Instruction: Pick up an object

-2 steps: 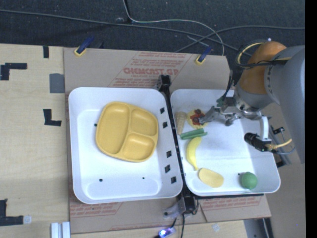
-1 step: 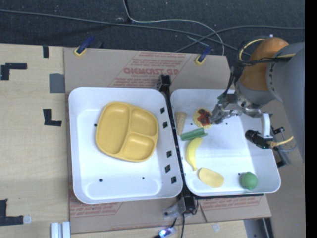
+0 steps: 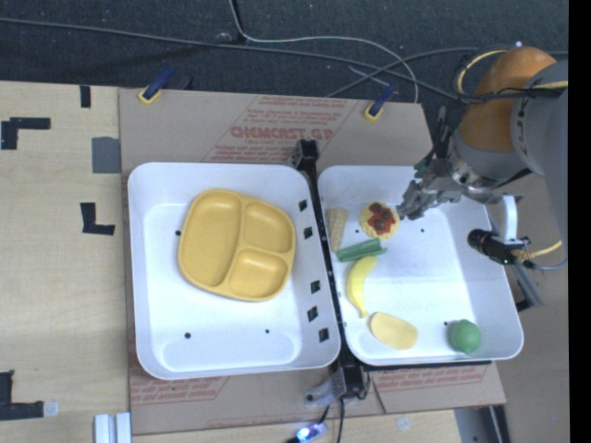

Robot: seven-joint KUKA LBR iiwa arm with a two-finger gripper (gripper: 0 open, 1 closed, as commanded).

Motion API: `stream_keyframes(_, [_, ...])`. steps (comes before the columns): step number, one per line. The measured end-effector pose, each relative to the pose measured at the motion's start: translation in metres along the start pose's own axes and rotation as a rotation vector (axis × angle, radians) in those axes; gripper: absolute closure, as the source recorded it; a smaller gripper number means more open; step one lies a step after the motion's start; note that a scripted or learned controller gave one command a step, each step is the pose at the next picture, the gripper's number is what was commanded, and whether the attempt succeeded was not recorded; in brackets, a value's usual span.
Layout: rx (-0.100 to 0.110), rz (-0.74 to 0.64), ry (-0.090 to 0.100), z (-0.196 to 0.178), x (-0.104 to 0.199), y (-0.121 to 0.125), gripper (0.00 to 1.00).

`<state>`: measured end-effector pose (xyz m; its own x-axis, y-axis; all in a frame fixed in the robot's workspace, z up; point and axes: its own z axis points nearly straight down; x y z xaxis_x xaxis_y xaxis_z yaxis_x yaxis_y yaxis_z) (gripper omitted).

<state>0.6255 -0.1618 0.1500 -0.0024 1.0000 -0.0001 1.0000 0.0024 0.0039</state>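
Note:
The right bin (image 3: 480, 289) holds several toy foods: a pizza slice (image 3: 379, 219), an ice-cream cone (image 3: 335, 224), a green bean pod (image 3: 359, 249), a banana (image 3: 359, 284), a yellow chip-shaped piece (image 3: 393, 329) and a green lime (image 3: 464, 336). My gripper (image 3: 415, 201) hangs over the upper part of that bin, just right of the pizza slice. I see nothing held between its fingers.
The left bin (image 3: 157, 275) carries a yellow divided plate (image 3: 236, 244). A black divider (image 3: 319, 247) runs between the two bins. Cables (image 3: 305, 40) cross the dark floor behind the bench. The arm's grey body (image 3: 526, 146) overhangs the right bin's far right corner.

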Motion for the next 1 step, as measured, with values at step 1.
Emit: stream_keyframes(1, [-0.002, 0.0, -0.001, -0.0643, 0.001, 0.001, 1.0])
